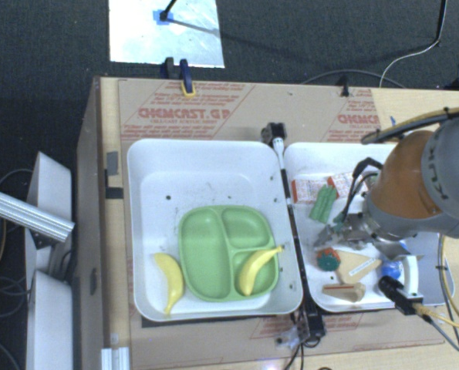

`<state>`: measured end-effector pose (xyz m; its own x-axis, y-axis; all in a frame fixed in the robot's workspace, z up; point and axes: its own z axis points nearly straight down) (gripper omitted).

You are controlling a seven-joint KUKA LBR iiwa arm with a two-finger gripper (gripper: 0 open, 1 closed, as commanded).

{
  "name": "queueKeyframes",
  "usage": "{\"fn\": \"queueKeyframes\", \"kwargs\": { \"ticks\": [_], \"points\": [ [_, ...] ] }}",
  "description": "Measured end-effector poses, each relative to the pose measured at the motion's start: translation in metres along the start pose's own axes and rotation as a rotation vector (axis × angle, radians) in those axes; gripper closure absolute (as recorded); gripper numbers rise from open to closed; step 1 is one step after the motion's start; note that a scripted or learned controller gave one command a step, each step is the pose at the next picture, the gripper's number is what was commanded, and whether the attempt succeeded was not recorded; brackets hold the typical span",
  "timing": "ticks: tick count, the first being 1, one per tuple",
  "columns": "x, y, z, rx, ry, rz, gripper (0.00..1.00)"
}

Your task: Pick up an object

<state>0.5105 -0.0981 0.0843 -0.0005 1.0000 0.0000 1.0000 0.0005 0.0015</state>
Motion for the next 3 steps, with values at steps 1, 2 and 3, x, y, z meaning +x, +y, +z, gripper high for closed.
{"fn": "queueKeyframes", "kwargs": {
  "ticks": [1, 2, 3],
  "points": [
    [0.006, -0.024, 0.0, 0.001, 0.0, 0.0, 0.0],
    [-0.025, 0.055, -0.001, -0.001, -0.001, -0.003, 0.0],
    [-0.015, 0.112, 0.0, 0.0, 0.0, -0.004, 0.0]
  ]
}}
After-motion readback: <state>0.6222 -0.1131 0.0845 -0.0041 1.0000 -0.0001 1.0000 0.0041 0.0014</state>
